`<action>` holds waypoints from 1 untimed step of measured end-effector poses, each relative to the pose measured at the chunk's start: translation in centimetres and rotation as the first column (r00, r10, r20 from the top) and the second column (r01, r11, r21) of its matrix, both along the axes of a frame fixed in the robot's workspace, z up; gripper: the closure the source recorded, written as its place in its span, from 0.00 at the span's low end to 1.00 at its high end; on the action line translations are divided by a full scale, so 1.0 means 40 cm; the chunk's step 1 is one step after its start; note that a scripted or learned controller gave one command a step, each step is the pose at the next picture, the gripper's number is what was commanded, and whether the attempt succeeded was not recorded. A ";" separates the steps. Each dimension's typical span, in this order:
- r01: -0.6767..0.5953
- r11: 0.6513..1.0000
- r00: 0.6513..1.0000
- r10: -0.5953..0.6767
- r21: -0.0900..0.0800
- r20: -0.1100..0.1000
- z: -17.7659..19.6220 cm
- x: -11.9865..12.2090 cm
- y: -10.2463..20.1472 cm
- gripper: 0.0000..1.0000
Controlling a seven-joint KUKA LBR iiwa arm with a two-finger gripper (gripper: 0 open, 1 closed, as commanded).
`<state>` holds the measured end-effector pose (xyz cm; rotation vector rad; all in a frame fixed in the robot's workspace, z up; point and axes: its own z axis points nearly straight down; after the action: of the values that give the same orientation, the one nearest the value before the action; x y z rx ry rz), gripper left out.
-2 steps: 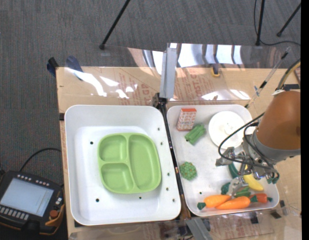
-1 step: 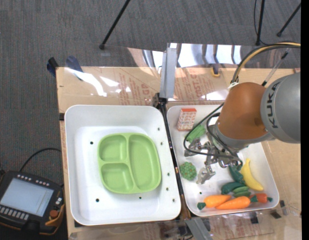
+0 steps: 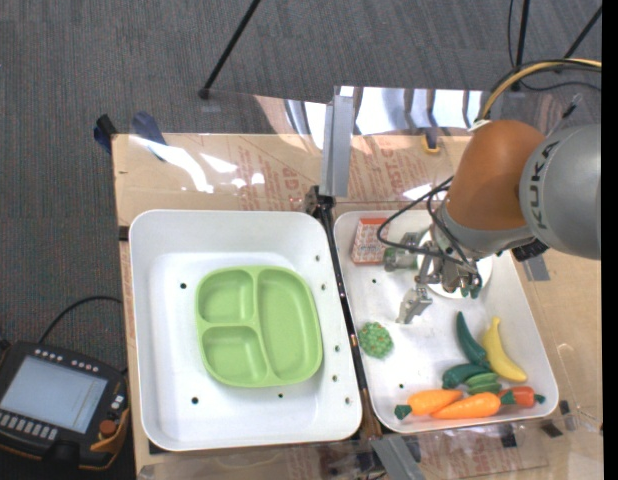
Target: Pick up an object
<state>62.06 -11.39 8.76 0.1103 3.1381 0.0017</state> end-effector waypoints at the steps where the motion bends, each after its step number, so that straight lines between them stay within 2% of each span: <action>1: 0.076 0.997 0.997 -0.076 0.000 -0.004 -0.002 -0.082 -0.136 0.00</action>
<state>58.79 -16.83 8.66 0.2293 3.1356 0.0020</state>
